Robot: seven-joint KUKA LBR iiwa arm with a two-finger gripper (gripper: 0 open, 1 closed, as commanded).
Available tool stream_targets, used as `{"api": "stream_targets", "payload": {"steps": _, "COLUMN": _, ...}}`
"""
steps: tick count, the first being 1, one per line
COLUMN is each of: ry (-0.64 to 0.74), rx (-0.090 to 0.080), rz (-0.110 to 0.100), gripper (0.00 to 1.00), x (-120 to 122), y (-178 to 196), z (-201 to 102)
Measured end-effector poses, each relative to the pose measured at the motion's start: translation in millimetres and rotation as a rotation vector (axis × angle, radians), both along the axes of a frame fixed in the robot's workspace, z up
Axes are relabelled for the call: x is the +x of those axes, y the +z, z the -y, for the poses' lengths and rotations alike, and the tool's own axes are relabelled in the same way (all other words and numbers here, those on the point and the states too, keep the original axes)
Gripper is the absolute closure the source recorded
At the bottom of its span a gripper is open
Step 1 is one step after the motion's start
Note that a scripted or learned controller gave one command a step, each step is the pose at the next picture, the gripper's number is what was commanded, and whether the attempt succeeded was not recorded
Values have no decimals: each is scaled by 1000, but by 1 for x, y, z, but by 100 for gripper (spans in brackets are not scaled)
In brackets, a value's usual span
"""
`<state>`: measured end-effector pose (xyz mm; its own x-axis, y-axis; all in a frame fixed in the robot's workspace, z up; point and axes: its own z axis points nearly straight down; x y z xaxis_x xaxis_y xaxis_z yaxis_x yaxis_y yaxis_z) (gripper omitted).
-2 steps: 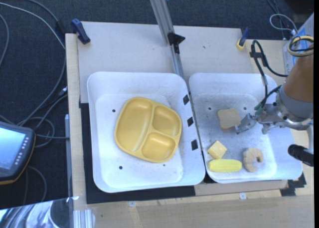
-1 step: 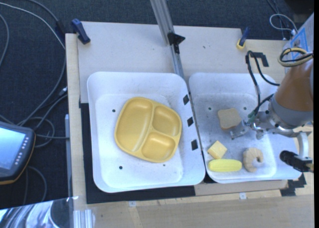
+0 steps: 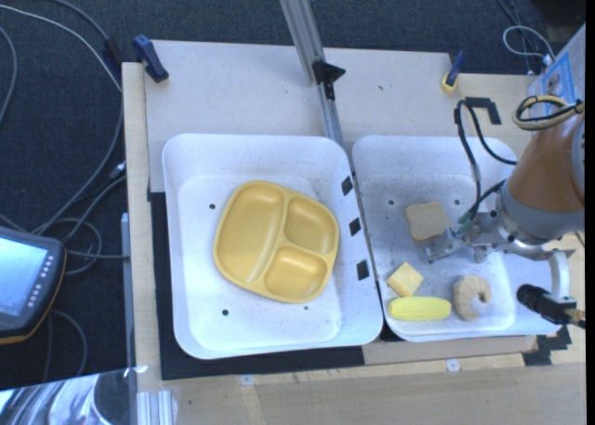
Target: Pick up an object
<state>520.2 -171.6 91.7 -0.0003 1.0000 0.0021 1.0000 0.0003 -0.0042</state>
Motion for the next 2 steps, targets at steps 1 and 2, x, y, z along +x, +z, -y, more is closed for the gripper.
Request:
{"api": "stream_targets", "payload": {"steps": 1, "ry": 0, "rx": 0, "rz": 4, "gripper": 100, "x": 1, "y": 12, "z": 0}}
{"api": "stream_targets", "payload": {"steps": 2, "ry": 0, "rx": -4, "rz": 9, "gripper": 100, "x": 1, "y": 59, "z": 9}}
